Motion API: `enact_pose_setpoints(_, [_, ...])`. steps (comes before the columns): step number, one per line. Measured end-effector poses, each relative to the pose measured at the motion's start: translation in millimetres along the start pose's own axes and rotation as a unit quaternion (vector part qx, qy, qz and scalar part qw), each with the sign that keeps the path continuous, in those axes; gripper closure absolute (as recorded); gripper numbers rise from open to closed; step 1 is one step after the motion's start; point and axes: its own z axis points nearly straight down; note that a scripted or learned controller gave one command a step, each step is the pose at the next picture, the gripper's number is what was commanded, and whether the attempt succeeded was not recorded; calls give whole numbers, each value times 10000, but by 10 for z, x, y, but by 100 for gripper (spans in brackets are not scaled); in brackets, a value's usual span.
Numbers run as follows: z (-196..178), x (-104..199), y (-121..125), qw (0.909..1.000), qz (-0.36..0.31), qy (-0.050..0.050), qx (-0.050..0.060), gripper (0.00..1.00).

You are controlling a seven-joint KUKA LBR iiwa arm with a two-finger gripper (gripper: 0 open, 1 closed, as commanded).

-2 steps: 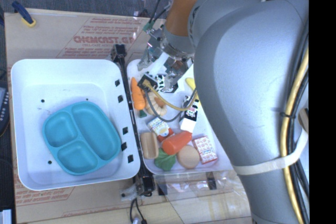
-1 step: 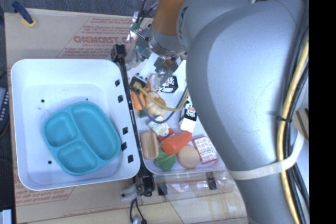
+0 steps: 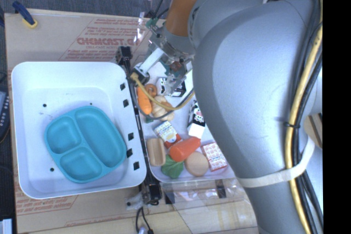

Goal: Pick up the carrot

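Nearest the camera, at the lower edge of the right shallow white bin (image 3: 164, 177), lie a green leafy toy (image 3: 171, 169), a round tan bun-like piece (image 3: 197, 163) and a small red-and-white printed packet (image 3: 214, 156), all well below the gripper. Just above them sit a tan bread-shaped piece (image 3: 156, 150) and a red-orange wedge-shaped toy (image 3: 185, 148), touching each other. A small yellow-and-white packet (image 3: 165, 131) and a black-and-white carton (image 3: 196, 119) lie a little farther on, between that cluster and the gripper.

To the gripper's lower left, in the left shallow white bin (image 3: 33, 76), rests a light blue plastic tray with three compartments (image 3: 85, 142).

The carrot (image 3: 144, 100), an orange tapered toy, lies against the right bin's left wall, just below and left of the two-finger gripper (image 3: 170, 75), beside a pale cream rounded piece (image 3: 159, 110). Whether the gripper touches it cannot be told, and its wrist parts hide whether it is spread or closed.

Beyond, the big grey arm with its orange band (image 3: 184, 3) covers the bin's right side. Farthest left, a blue-and-yellow clamp (image 3: 24, 13) sits on the brown cardboard sheet (image 3: 82, 35).
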Motion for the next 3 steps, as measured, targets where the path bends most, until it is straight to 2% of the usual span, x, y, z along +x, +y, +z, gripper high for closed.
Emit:
enact_pose_setpoints(1, [1,68,-224,9920,1262,4,5,0])
enact_pose_setpoints(2, [14,114,-847,9913,1315,-10,22,0])
enact_pose_setpoints(3, [-394,707,-1157,9954,960,21,8,0])
